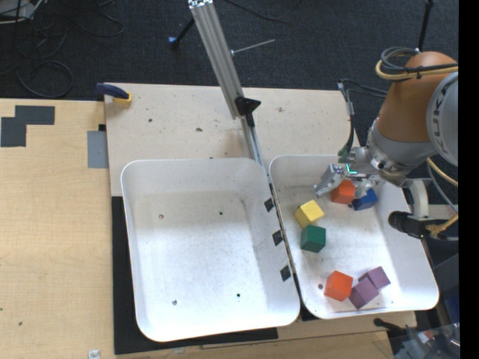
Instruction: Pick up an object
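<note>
The right bin (pixel 419 275) holds several small blocks. My gripper (pixel 337 181) hangs over the bin's far part, reaching in from the right. Directly under it and touching it sits an orange block (pixel 343 194), with a blue block (pixel 366 200) beside it on the right, partly hidden by the wrist. A yellow block (pixel 309 213) and a green block (pixel 313 238) lie left of centre, close to the divider. Near the front edge lie another orange block (pixel 338 285) and two purple blocks (pixel 364 293) (pixel 377 277).
The left bin (pixel 150 178) stands beside the right one, with black clips (pixel 277 237) along the shared rim. A slanted aluminium post (pixel 221 58) rises behind the bins. Cables and the arm's body (pixel 412 118) crowd the right side.
</note>
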